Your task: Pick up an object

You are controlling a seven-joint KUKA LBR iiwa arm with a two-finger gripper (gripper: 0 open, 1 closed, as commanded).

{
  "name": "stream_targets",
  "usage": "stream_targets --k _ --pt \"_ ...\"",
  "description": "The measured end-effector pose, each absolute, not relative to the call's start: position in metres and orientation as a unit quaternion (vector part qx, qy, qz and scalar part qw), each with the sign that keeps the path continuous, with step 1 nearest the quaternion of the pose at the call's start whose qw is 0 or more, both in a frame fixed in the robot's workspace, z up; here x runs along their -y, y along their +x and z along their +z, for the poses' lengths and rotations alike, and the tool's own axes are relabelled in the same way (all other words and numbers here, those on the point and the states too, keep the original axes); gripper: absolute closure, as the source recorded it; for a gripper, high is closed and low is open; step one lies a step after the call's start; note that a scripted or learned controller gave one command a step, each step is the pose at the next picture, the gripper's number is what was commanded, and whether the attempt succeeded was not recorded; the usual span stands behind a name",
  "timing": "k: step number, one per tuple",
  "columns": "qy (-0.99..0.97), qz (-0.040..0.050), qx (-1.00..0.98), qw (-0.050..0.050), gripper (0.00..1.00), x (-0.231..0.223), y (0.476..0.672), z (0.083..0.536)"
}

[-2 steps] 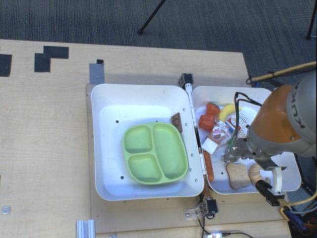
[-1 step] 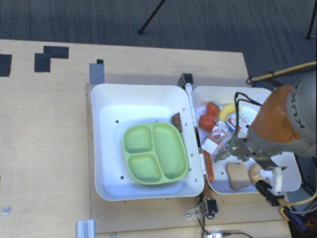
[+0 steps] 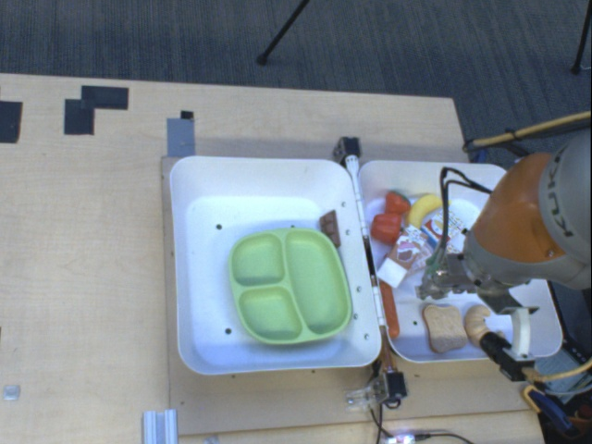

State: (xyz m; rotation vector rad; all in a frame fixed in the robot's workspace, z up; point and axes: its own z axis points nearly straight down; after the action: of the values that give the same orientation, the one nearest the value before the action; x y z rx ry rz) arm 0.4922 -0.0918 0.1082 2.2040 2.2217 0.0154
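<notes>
Claw (image 3: 435,280) low over the right bin (image 3: 546,336), among toy food.
Grip state not possible to tell. Bread slice (image 3: 445,328) just below the claw, red pieces (image 3: 388,215) and banana (image 3: 424,208) behind; green divided plate (image 3: 289,286) in left bin (image 3: 199,248).

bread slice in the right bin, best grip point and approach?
Take the bread slice across its two long sides, about mid-length, coming straight down from above. It lies flat on the floor of the right bin, so only its edges offer opposing faces. The round brown item sits close on its right and the orange stick lies to its left, so keep the tool centred.
</notes>
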Motion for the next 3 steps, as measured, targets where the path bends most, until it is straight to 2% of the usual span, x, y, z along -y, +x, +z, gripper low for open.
stream_targets --k 1,2,3 --pt "0.704 0.0049 -0.710 0.006 0.00 0.092 0.492 0.108" --pt "0.703 0.0062 -0.711 0.007 1.00 0.091 0.494 0.119" --pt "0.703 0.0062 -0.711 0.007 0.00 0.091 0.494 0.119"
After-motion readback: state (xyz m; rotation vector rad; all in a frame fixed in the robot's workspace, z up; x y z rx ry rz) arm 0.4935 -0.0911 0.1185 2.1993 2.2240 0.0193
